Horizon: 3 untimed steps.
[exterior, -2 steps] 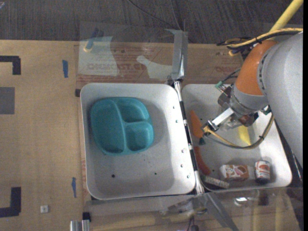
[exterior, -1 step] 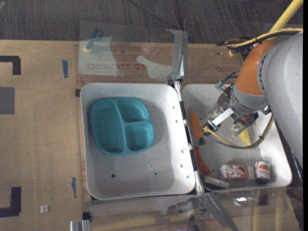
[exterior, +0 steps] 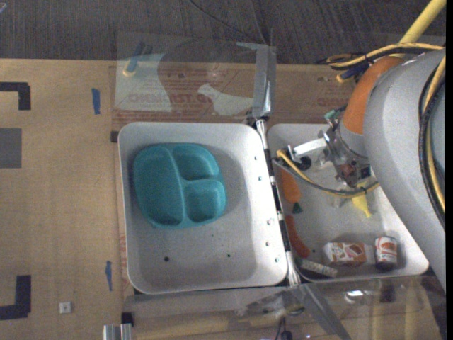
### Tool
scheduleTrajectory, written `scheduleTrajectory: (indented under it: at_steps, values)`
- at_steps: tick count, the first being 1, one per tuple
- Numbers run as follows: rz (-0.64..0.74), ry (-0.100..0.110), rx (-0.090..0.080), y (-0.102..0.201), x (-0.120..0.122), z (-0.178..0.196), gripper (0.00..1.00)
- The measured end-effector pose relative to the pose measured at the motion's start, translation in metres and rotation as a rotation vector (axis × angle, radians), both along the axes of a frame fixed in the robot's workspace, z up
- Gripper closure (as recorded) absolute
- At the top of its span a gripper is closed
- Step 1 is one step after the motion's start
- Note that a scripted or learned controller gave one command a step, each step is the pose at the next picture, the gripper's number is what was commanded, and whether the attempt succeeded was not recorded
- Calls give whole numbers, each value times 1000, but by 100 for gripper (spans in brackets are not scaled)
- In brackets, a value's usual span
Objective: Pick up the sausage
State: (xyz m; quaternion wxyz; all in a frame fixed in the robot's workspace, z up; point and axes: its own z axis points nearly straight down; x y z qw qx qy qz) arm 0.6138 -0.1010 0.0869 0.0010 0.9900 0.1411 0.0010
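In the right bin (exterior: 407, 257), near its front edge, a carton (exterior: 345, 252) and a can (exterior: 386, 251) stand side by side. The sausage (exterior: 296, 236) lies along the bin's left wall, just behind them. A carrot (exterior: 289, 188) lies beyond it, and the pincer (exterior: 347, 172) hangs farther back, right of the carrot and apart from the sausage; whether it is apart or together I cannot tell. The left bin (exterior: 198, 261) bears a teal plate (exterior: 179, 184).
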Motion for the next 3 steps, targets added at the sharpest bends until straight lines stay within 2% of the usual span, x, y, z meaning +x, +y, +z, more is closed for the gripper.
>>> scheduleTrajectory:
  at_steps: [1, 2, 3]
  values:
    - [-13, 5, 1, 6, 43, 0, 0]
    - [-81, 6, 9, -98, 19, 6, 0]
    - [23, 2, 5, 7, 36, 0, 0]
